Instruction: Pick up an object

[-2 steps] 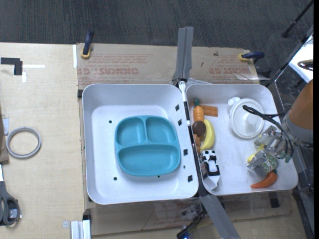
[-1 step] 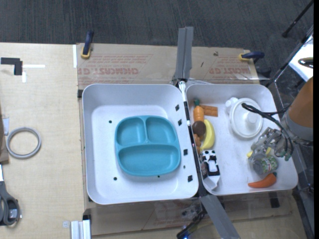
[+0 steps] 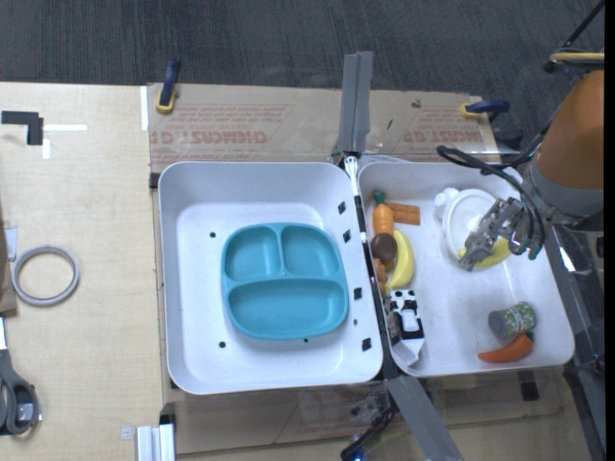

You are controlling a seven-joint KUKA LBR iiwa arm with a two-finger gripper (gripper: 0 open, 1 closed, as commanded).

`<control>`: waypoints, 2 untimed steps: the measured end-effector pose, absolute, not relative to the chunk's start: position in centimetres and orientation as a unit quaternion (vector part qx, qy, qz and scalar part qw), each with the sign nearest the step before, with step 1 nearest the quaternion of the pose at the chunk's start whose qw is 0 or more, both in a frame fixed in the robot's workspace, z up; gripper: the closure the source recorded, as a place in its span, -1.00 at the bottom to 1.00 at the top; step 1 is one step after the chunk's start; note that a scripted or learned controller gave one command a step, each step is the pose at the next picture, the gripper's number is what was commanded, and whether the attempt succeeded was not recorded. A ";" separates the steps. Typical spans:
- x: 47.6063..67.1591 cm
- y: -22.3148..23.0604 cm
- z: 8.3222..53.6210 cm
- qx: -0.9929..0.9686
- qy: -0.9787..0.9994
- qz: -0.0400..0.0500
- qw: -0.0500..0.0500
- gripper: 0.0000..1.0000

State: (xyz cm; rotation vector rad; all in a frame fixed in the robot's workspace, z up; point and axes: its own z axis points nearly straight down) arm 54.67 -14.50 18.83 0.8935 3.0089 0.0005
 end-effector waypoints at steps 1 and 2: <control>54.8 -14.5 19.7 0.283 0.959 0.000 0.003 1.00; 58.9 -11.0 25.6 0.334 0.943 0.000 0.001 1.00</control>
